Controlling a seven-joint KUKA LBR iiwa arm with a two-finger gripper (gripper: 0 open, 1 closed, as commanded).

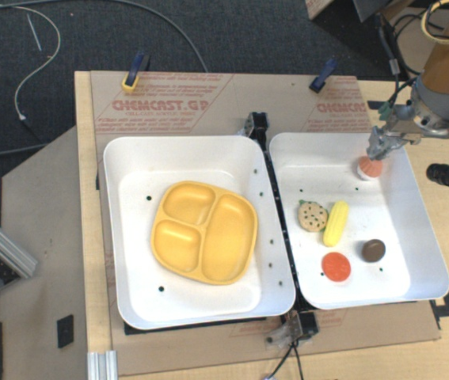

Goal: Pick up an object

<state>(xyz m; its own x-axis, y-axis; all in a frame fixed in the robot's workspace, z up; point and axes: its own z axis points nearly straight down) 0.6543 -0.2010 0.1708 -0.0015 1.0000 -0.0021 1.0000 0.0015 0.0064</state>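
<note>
Cardboard printed CHEMCAST GP, two bins

- Two bins sit side by side on the tabletop: left bin, right bin.
- Left bin: divided plate lies near its centre.
- Right bin, middle: cookie just left of the corn cob, the two touching or nearly so.
- Right bin, near edge: round slice below the corn cob; small ball to its right, apart from it.
- Right bin, far right corner: small round piece, directly under the gripper.
- Two clamps on the board's far edge, behind the bins.
- Cable on the floor, behind the board, to the left.
</note>
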